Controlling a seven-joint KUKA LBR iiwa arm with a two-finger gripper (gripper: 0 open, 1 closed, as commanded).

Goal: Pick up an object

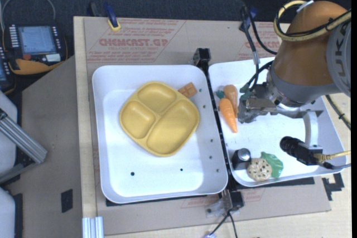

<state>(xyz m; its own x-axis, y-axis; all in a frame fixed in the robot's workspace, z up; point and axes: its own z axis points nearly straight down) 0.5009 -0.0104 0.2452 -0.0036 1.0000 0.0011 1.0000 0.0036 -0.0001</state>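
Right bin [329, 170]: carrot [227, 112] lies lengthwise, tip nearward.

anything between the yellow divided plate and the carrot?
In the camera view, a small brown block at the yellow divided plate's corner, then the bin walls, then the carrot.

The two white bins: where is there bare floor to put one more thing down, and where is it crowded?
Free: in the left bin, the floor in front of the yellow plate, and the strip along its left wall. Crowded: the right bin, where the carrot lies beside the hand, and the cookie, green piece and black cap fill the near corner.
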